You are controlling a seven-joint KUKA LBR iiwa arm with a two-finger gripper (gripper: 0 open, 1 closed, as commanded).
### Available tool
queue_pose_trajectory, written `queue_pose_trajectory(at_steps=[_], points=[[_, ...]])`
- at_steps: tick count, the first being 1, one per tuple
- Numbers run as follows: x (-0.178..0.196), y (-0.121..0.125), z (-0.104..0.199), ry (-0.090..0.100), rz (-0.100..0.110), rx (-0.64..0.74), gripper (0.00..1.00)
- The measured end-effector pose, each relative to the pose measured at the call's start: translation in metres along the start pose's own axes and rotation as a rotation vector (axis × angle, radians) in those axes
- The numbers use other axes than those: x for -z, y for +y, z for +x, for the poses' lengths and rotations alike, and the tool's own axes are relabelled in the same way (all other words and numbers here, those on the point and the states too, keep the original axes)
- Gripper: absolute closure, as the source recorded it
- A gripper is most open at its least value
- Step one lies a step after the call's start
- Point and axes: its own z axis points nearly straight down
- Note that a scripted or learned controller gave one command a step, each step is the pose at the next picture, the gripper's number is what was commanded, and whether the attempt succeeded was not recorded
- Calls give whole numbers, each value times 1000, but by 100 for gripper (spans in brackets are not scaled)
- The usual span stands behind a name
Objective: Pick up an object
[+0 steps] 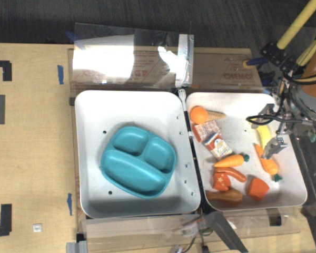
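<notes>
The right bin (295,194) holds several toy foods: an orange (198,114), a red and white carton (211,136), a carrot (229,161), a red pepper (221,181), a brown sausage (225,196) and a red-orange piece (258,187). A yellow banana (263,136) and a small carrot (269,165) lie near the bin's right side. My gripper (274,145) hangs low over that side, just right of the banana and directly above the small carrot. Nothing visibly hangs from it.
The left bin (89,115) holds a teal divided plate (138,159). A clear plastic sheet (131,59) stands behind the bins. Cables and the arm (300,109) crowd the right bin's far right corner. Tan bench surface (31,141) lies to the left.
</notes>
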Motion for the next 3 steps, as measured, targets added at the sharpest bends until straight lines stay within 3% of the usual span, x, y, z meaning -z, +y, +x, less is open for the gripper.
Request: queue_pose_trajectory(at_steps=[1,2,3], points=[[-70,-56,11,6,-1,-131,0],[-122,-55,-18,-4,2,-143,0],[-108,-54,-23,-17,5,-140,100]])
